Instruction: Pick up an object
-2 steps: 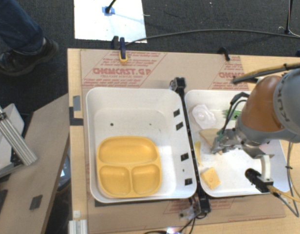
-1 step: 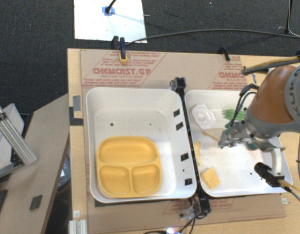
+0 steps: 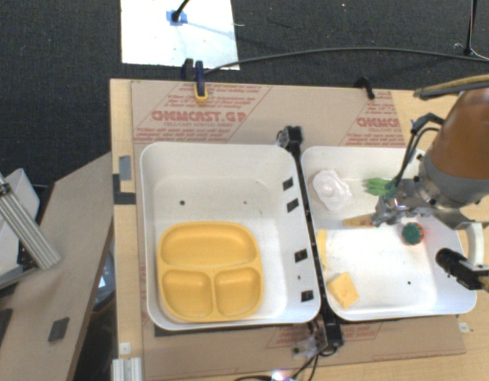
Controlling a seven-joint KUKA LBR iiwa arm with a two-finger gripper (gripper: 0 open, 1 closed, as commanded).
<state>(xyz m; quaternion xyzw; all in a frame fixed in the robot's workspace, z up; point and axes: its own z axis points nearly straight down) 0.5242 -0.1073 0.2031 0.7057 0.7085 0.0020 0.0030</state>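
Grey gripper (image 3: 385, 211) low near right bin's (image 3: 371, 308) far edge, jaw state unclear; could nudge brush (image 3: 363, 221), closing on nothing.

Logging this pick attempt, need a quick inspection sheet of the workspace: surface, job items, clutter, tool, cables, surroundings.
Surface: bench bears left bin and right bin, side by side.
Job's things: yellow divided tray in left bin; clear plastic piece, green item, red-and-green ball, yellow wedge in right bin.
Clutter: nothing seen.
Tool: tool low over right bin near the ball; no object seen between its fingers.
Cables: black cable arcs behind the bench.
Surroundings: white sheet on dark floor.
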